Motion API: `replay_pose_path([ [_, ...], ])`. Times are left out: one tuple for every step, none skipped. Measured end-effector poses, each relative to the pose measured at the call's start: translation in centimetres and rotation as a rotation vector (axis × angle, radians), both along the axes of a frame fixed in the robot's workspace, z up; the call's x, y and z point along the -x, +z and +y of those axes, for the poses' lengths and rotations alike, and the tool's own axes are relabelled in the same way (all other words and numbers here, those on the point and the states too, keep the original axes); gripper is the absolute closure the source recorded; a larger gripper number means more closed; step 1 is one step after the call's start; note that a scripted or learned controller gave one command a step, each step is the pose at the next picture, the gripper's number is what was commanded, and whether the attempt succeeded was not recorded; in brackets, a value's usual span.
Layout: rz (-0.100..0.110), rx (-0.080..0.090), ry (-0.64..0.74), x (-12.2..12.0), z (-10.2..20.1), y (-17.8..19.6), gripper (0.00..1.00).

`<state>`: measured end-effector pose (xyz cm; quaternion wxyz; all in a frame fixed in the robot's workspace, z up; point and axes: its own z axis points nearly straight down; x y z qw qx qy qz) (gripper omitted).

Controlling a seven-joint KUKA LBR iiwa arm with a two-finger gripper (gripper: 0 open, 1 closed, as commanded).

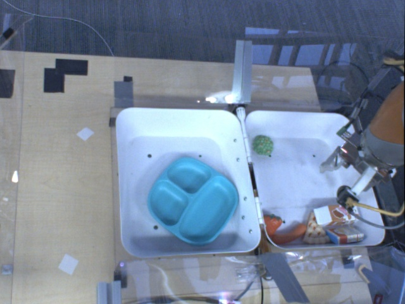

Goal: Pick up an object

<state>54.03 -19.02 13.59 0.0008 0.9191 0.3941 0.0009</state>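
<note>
- My gripper [347, 170] sits over the right bin [297, 132]; how wide it's open, I cannot tell.
- Green ball [263, 145] near the divider; orange carrot [285, 232] and small boxes [335, 225] along the front wall.

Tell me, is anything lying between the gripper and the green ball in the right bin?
Nothing visible does. The gripper is at the right side of the right bin, and the green ball lies near its upper left corner. Bare bin floor runs between them. The carrot and boxes lie lower, along the near wall.
</note>
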Motion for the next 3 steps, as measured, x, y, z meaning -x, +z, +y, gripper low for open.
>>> replay_pose_path([
  [-0.008, -0.001, -0.131, 4.1, -0.4, -4.7, 0.00],
  [-0.012, 0.000, -0.116, 4.9, 7.4, -4.6, 0.00],
  [-0.016, 0.003, -0.337, 4.9, 9.3, -4.6, 0.00],
])
